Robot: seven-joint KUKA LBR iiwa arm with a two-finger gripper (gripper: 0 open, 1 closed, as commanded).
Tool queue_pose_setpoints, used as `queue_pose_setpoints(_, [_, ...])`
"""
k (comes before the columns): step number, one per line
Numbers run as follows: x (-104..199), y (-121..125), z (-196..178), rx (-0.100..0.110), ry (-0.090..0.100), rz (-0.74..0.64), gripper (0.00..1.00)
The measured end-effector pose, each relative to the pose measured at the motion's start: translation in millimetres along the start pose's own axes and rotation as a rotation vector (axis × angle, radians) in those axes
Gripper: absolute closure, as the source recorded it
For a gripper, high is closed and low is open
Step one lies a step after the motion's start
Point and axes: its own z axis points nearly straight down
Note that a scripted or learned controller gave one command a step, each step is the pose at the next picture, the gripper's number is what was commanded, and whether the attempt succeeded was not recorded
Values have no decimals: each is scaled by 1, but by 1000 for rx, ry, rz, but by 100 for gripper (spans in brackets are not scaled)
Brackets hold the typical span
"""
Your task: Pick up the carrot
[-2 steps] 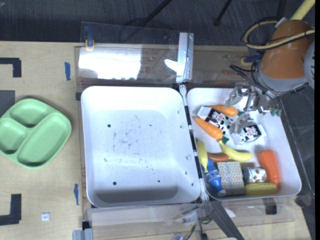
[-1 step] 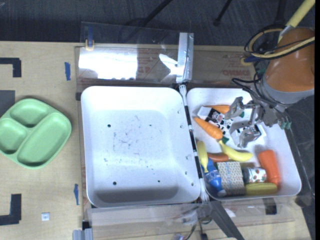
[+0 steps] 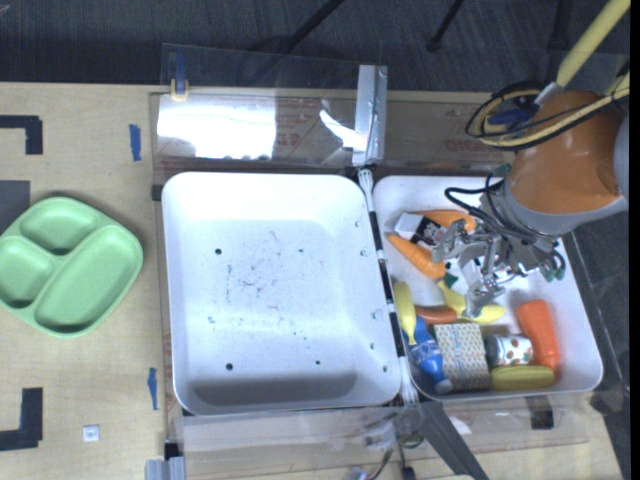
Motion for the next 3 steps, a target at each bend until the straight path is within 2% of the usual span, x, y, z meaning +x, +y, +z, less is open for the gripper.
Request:
queue_pose_setpoints(1, [-19,-51,-46,2,-5,-191,0])
queue_pose_setpoints(2, [-77,-78,-33,2,-6,-101,0])
queue_pose_setpoints(3, [-25,-58,-32,0,-2,-84,0])
